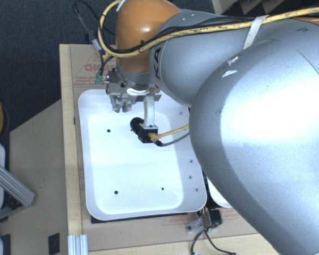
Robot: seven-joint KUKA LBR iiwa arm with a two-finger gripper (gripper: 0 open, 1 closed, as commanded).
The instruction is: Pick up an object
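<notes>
the pincer [134, 106] is hanging over the white bin [128, 195] on the tabletop [74, 158]; i cannot tell its state.

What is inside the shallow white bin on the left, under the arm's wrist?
The shallow white bin shows bare white floor with a few small dark dots. The gripper hangs over its far end with a black fitting and yellow cable. The large grey arm covers its right edge.

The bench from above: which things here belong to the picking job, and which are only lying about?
For the job:
- gripper, low over the far end of the white bin
- arm

Lying about:
- metal rail, left of the bench
- small black plug at the bench's front edge
</notes>
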